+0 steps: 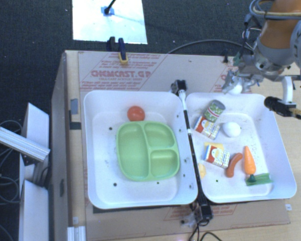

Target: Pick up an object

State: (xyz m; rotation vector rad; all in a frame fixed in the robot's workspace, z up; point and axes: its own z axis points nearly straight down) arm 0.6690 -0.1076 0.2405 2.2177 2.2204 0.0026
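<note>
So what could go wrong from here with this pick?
The gripper hangs over the right bin's far rim with something white at its fingertips; a weak hold could drop it outside. The can leans on a small box, and the sausage and carrot lie close together, so neighbours may get nudged.

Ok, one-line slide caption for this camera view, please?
KUKA arm's gripper above the right bin's far rim; can, egg and carrot lie inside.
</note>
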